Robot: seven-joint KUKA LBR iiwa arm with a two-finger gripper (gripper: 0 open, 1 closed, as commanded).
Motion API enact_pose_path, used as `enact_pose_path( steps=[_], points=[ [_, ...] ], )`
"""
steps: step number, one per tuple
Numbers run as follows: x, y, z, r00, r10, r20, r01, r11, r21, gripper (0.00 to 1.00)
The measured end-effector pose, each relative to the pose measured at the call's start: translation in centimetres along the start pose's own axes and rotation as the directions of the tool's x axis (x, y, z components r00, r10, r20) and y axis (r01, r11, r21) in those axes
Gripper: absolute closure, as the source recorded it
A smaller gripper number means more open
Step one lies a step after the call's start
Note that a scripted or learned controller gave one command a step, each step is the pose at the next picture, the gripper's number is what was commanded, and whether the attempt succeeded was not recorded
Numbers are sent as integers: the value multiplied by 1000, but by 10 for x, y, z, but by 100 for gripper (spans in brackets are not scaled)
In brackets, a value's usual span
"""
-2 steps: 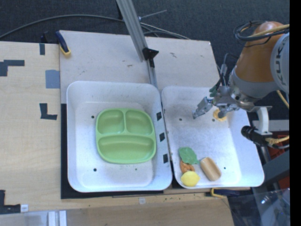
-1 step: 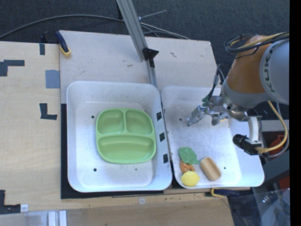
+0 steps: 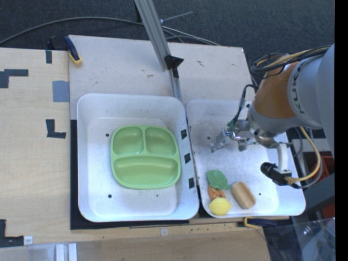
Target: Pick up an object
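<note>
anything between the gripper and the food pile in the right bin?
Nothing visible. The gripper sits over bare bin floor in the right bin; the carrot, lemon and bread roll cluster at the near edge, bare floor between.

**Colours on the bench**

Two white bins [image 3: 87,145], faintly speckled. Pale green divided plate [image 3: 145,156] in the left one. Over on the right: a yellow lemon [image 3: 219,206], an orange carrot [image 3: 216,192] with a green leaf, a tan bread roll [image 3: 243,194]. Grey arm [image 3: 304,91], orange band.
</note>
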State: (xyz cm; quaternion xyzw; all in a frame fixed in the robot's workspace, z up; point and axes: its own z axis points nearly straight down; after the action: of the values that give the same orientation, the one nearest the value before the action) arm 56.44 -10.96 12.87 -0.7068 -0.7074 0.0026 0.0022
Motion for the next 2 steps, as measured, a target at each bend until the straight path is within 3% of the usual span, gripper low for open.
enact_pose_path(
  steps=[1,2],
  points=[
    [1,1,-13,1000,-2,-1,2,1000,-3,100],
    [0,3,-55,1000,-1,0,1,1000,-9,100]
  ],
)
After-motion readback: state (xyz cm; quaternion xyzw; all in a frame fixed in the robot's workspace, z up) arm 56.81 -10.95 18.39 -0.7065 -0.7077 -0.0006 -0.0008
